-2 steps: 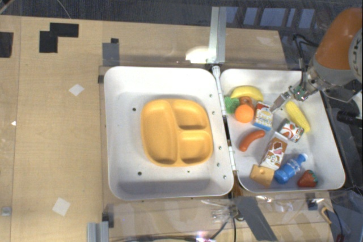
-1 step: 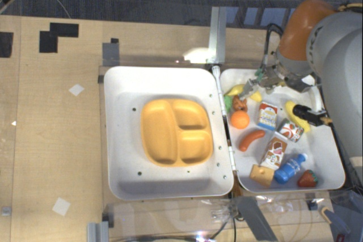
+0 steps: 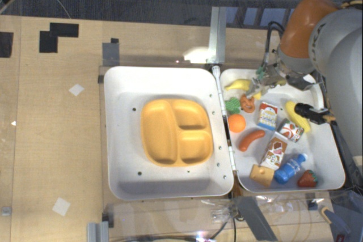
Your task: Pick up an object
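1. While hovering at the right bin's (image 3: 338, 177) 12 o'clock rim, the gripper (image 3: 262, 81) is showing no readable opening, nothing seen held.
2. Yellow banana (image 3: 238, 85) is lying just at its 9 o'clock, long axis 9-to-3.

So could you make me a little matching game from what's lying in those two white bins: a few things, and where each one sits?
Things:
1. yellow divided tray
2. blue bottle
3. strawberry
4. orange

Places:
A. right bin's near right corner
B. just left of the strawberry
C. middle of the left bin
D. right bin, by the wall it shares with the left bin

Pairs: 1-C, 2-B, 3-A, 4-D
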